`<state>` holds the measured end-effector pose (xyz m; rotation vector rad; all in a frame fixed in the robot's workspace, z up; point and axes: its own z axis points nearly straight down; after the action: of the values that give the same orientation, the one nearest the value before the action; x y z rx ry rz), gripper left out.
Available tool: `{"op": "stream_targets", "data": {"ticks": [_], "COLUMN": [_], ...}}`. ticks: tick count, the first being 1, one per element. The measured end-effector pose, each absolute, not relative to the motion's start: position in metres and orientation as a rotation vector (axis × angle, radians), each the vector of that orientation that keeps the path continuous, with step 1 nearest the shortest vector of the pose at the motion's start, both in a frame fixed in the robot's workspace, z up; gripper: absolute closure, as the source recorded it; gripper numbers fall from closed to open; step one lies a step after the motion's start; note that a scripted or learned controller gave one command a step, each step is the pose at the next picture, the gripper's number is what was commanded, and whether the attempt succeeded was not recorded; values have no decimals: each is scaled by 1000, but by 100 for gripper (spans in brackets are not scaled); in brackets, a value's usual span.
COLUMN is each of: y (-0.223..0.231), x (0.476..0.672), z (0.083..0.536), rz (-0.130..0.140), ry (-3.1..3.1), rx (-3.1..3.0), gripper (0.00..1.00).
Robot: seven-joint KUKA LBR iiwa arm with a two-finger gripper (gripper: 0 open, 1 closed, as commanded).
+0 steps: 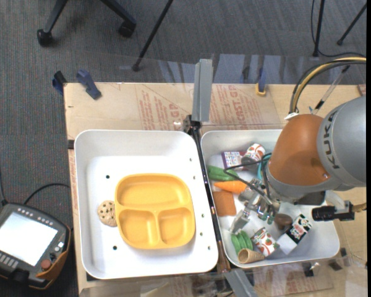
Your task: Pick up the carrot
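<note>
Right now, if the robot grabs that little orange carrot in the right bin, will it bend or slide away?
The small orange carrot looks like moulded toy plastic, so it is probably stiff and light. Its smooth, tapered shape may slip or roll out of a pinch. It lies among the green toy vegetable and other pieces, which might get nudged too.

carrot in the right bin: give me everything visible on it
The carrot is a small orange toy with green at its left end, smooth and plastic-looking. It lies flat and roughly left to right in the left part of the right bin, tapering toward the right. A green piece lies right above it and an orange-brown flat block right below; whether they touch is unclear. Its right tip runs up against the gripper hardware, which hangs over the bin's middle and is not holding it.
</note>
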<state>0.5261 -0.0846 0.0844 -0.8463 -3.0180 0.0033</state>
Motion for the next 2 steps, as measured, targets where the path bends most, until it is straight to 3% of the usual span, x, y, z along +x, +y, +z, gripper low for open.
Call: {"op": "stream_targets", "data": {"ticks": [1, 2], "y": [-80, -81], "x": [599, 621], "z": [88, 89], "rz": [-2, -1], "ry": [-3094, -3008], "rx": [-555, -916], "gripper": [0, 0]}}
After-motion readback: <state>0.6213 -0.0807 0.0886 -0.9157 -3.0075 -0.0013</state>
